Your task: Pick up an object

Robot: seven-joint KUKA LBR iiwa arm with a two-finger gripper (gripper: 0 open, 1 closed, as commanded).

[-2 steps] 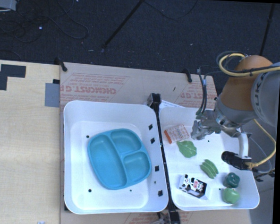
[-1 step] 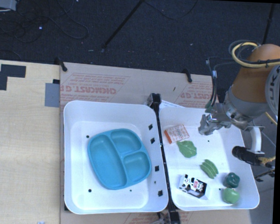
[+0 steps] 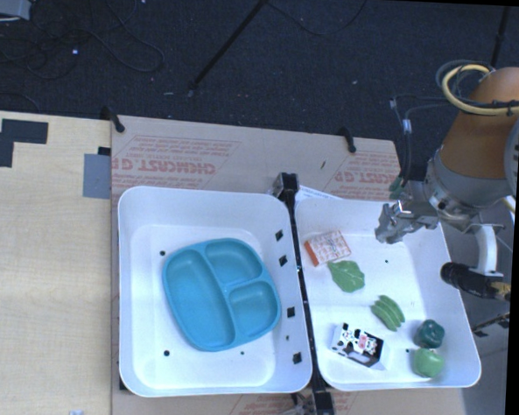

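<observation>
Black-and-white card (image 3: 357,344), front of right bin (image 3: 449,380), well below gripper (image 3: 397,221). Gripper: near bin's back wall, nothing between fingers; spread undeterminable. Nearest candidates: orange packet (image 3: 327,247), green leaf piece (image 3: 347,275), below-left. Step: approach. Next: shift over, descend.

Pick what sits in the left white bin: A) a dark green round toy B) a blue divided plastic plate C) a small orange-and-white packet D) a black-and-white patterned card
B: the blue divided plastic plate lies alone on the floor of the left white bin, while the packet, green pieces and patterned card all lie in the right white bin.
</observation>
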